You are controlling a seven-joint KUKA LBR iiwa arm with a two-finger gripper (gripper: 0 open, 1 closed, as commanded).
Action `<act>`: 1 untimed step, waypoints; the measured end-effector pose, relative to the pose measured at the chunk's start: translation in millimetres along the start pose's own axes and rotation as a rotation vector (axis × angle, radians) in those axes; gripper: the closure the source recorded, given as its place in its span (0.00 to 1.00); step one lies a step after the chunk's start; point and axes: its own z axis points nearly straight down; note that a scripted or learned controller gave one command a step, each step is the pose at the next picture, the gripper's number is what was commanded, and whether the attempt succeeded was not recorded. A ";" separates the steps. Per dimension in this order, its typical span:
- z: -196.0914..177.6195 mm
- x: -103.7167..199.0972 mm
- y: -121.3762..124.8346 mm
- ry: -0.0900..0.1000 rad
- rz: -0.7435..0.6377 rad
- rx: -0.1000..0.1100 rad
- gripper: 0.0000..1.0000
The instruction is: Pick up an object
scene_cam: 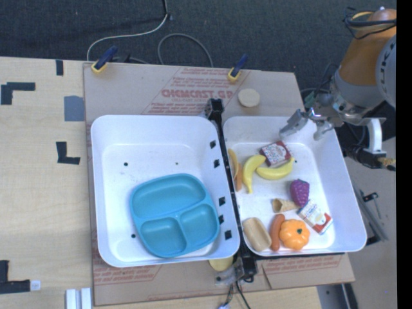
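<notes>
The gripper is seen spread open and empty above the right bin's far rim. One banana, partly covered by one red packet, lies nearest; one grape bunch and one orange pepper lie beyond. One blue tray occupies the left bin.

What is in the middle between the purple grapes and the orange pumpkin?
In the camera view, a small red-and-white packet lies between the grapes and the pumpkin, a little to their right and close to both, in the right bin.
</notes>
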 end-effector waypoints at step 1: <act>67.8 -9.0 -66.0 0.003 0.003 0.010 0.00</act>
